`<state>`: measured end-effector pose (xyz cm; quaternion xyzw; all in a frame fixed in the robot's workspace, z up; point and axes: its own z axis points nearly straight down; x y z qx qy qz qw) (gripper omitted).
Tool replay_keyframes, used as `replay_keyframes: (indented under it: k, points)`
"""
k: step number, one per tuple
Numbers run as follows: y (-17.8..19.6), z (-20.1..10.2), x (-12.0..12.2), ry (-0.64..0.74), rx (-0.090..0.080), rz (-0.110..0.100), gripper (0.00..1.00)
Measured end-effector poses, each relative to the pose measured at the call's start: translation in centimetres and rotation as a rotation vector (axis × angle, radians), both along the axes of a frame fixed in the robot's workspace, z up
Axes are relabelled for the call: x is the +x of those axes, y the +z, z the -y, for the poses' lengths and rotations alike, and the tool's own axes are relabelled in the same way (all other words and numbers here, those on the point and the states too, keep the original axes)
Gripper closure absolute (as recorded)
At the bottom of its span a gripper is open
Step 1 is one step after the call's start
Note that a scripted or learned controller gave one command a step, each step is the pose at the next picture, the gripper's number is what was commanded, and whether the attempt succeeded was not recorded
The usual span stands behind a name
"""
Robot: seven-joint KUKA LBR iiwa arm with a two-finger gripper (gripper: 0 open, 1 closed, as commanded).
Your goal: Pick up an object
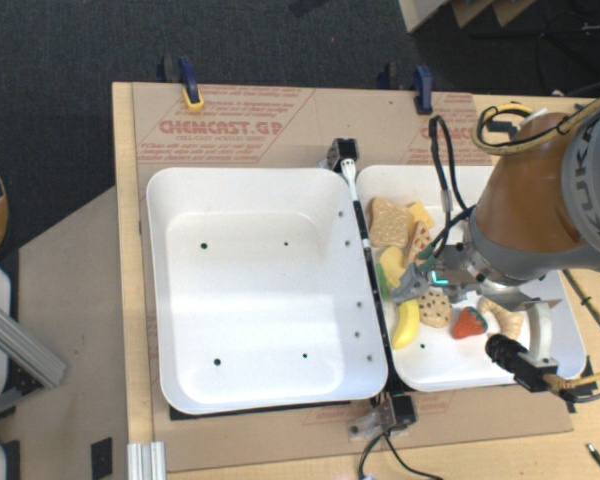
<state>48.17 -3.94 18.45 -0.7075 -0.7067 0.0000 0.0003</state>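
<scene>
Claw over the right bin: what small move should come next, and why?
Probably a short straight descent. The claw hangs low over the toy food heaped in the right bin, between the yellow piece and the banana, with nothing visibly held. Whether it is open is hidden.

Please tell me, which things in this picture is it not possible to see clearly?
- Two-finger gripper, camera view: the grey and orange arm covers it, so its fingers are unreadable.
- Right white bin: the arm hides its right part.
- Red strawberry-like toy and round speckled cookie: small, identity uncertain.

Pincer (416, 280) low, arm (540, 203) overhead
</scene>
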Motion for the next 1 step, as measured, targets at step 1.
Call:
replay_keyframes:
  k: [1]
  points:
    - [-6.20, 6.13, 2.18, -0.003, 0.000, -0.001, 0.00]
